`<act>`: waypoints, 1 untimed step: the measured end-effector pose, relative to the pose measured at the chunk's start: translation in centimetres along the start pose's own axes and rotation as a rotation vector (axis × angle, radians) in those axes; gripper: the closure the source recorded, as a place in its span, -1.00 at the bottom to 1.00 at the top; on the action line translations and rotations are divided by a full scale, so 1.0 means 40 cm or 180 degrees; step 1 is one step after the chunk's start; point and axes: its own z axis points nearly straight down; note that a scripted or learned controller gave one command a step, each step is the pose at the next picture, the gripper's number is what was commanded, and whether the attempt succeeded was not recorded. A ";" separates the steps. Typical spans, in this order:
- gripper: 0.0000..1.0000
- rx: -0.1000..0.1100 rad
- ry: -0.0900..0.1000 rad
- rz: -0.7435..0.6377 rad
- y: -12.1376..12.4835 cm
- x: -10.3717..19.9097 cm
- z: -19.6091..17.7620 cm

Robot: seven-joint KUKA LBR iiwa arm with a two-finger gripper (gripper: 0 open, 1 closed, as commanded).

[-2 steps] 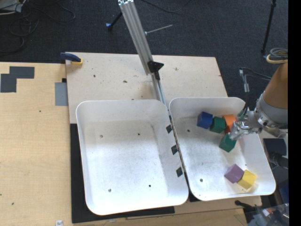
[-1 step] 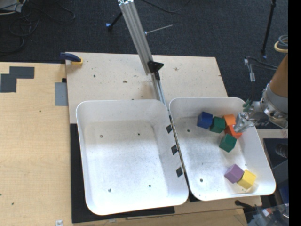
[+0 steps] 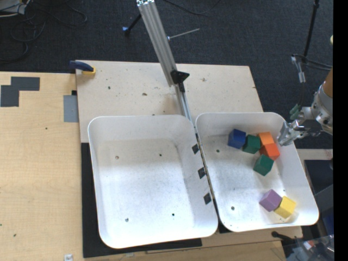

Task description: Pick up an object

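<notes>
pincer (image 3: 285, 135) beside orange block (image 3: 268, 144)

2 bins sit side by side on the bench (image 3: 228, 80). The right bin (image 3: 304, 170) holds 6 blocks: 4 clustered (image 3: 254, 144) near its far right wall, 2 touching (image 3: 278, 203) in its near right corner.

Even, diffuse overhead light; the white bins (image 3: 147, 184) are bright, near glare, with soft shadows along their inner walls. The dark floor (image 3: 228, 26) loses detail. Focus is slightly soft throughout, with mild grain.
</notes>
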 end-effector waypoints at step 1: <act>1.00 0.0019 0.0013 -0.0008 0.030 0.146 0.037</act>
